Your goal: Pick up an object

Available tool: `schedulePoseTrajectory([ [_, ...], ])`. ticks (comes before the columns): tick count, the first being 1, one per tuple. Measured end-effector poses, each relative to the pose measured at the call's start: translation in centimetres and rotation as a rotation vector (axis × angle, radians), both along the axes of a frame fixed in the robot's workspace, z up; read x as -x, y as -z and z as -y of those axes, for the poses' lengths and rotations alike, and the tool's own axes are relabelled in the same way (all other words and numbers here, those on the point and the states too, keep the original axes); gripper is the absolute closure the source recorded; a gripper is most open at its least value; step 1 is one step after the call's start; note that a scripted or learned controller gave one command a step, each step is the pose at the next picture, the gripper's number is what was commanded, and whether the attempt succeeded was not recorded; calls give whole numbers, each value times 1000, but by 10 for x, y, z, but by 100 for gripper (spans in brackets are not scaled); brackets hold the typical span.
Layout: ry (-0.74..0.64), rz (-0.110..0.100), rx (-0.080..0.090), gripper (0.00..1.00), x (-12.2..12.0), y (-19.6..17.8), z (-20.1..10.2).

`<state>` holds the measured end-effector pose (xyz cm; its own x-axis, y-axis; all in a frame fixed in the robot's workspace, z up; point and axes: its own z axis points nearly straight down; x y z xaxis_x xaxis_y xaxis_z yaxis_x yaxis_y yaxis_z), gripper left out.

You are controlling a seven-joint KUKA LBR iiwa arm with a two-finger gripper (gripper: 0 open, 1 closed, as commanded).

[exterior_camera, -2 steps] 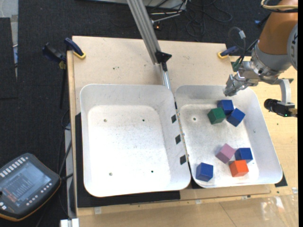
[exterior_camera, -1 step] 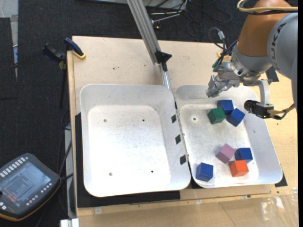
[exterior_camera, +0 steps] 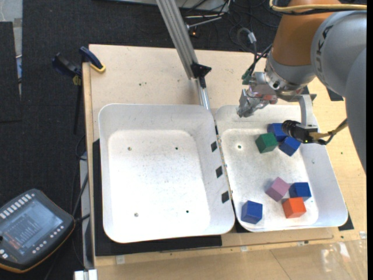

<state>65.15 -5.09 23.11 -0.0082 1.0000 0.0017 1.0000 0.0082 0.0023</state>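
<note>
Camera view: right bin (exterior_camera: 326, 182) holds perhaps seven blocks, green block (exterior_camera: 266, 143) included.

Little here can be read. On the grey casing of the arm (exterior_camera: 344, 37), near the top right edge, stand dark letters that look like part of "KUKA" (cut off by the frame, so only the first letters show). The handheld control pad (exterior_camera: 26, 229) at the lower left has a lit screen with rows of lines on it, too small and blurred to make out. No other writing, number or sign is legible on the bench or the bins.
</note>
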Motion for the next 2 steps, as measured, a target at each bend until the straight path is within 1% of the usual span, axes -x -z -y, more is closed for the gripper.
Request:
schedulePoseTrajectory([
  [1, 1, -3, 0, 100, 12, -3, -46],
  [2, 0, -2, 0, 100, 13, -2, -111],
])
